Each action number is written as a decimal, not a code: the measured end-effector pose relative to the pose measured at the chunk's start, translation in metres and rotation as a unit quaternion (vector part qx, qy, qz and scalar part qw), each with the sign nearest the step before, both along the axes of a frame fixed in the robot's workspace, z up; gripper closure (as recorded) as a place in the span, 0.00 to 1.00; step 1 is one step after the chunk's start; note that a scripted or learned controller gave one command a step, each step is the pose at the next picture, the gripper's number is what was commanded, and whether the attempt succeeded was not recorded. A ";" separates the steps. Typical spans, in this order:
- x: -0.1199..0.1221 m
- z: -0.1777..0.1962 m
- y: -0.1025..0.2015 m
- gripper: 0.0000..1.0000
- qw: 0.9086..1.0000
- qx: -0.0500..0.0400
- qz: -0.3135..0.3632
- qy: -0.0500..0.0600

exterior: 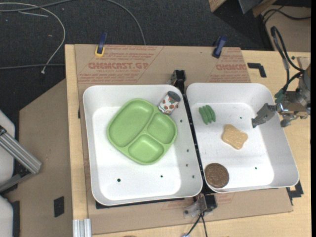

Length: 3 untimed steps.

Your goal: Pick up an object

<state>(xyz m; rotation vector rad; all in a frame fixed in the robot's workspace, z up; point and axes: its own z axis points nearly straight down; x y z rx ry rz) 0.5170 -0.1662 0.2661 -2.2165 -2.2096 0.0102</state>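
Observation:
The right bin (pixel 276 177) holds a green ridged piece (pixel 207 113) at its far left, a tan bread-shaped piece (pixel 234 136) in the middle and a brown round disc (pixel 216 175) at its near left corner. My gripper (pixel 274 118) hovers over the bin's right side, open with nothing between its fingers, a little right of and beyond the tan piece. In the left bin (pixel 98 181) lie a green divided plate (pixel 142 131) and a small white cup with red spots (pixel 169 102), which is tipped against the far right corner.
Both bins rest on a cardboard sheet (pixel 123 63) fixed with blue clamps (pixel 101 43) at the back. Black brackets (pixel 178 77) join the bins at the middle. Cables (pixel 281 43) hang near the arm at the right.

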 end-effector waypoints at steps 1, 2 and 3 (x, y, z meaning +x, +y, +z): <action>0.002 0.006 0.000 0.00 1.000 -0.001 0.002 -0.006; 0.012 -0.045 0.002 0.00 1.000 0.000 0.002 -0.003; 0.010 -0.088 0.000 0.00 1.000 0.000 0.001 -0.003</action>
